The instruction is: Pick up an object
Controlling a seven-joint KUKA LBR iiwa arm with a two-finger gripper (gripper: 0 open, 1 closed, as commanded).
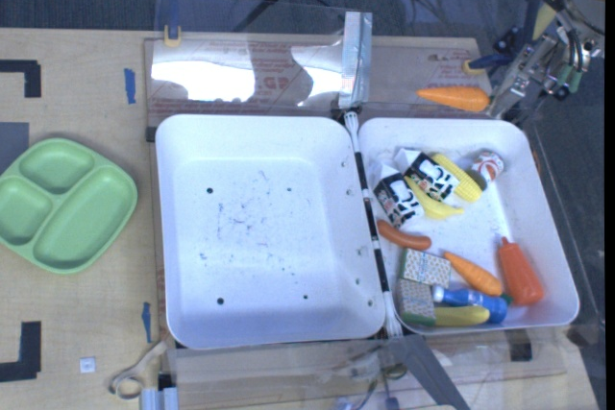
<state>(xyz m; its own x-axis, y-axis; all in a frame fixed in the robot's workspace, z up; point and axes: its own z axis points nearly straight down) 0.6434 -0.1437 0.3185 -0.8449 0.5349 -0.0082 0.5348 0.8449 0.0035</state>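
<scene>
My gripper (527, 80) hangs at the top right, above the bench just beyond the far right corner of the right bin (555, 206). An orange carrot (454, 97) lies on the bench just to its left, outside the bin. The right bin holds a yellow corn cob (452, 192) under black-and-white labelled packets (397, 198), a red and white item (487, 168), a brown sausage (404, 237), a second carrot (473, 272), an orange-red bottle (520, 272), a patterned box (424, 269) and a blue and yellow piece (469, 308). Nothing shows in the gripper.
The left bin (255, 226) lies beside the right one, a ridge between them. A green divided plate (62, 204) rests on the bench at far left. A clear plastic sheet and a metal upright (354, 58) stand behind the bins.
</scene>
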